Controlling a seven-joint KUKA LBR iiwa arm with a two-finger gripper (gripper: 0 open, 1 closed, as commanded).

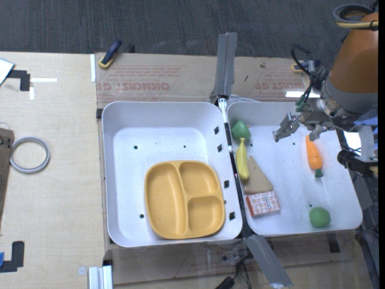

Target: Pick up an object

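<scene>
Closest to us, along the near edge of the right bin (337,224), sit a red-and-white patterned packet (263,204) and a green ball (320,217) — well apart, packet toward the divider, ball toward the right wall. Just behind the packet, touching it, we see a tan wedge-shaped piece (257,177). Beside that, a yellow banana (242,159) lies along the divider, with a green rounded item (240,129) at its far end.

Left bin (120,179) holds a yellow three-compartment plate (184,198), lying flat in the near half.

Gripper (299,125) hovers over the far part of the right bin; arm comes in from the right, orange band above the wrist. We read the fingers as spread apart, nothing between them. Orange carrot (314,155) lies just beside and below the gripper, green tip toward us — not gripped.

Outside the bins: roll of tape (27,155) on the wooden bench to the left, a blue-and-yellow clamp (110,54) on the cardboard behind the left bin.
</scene>
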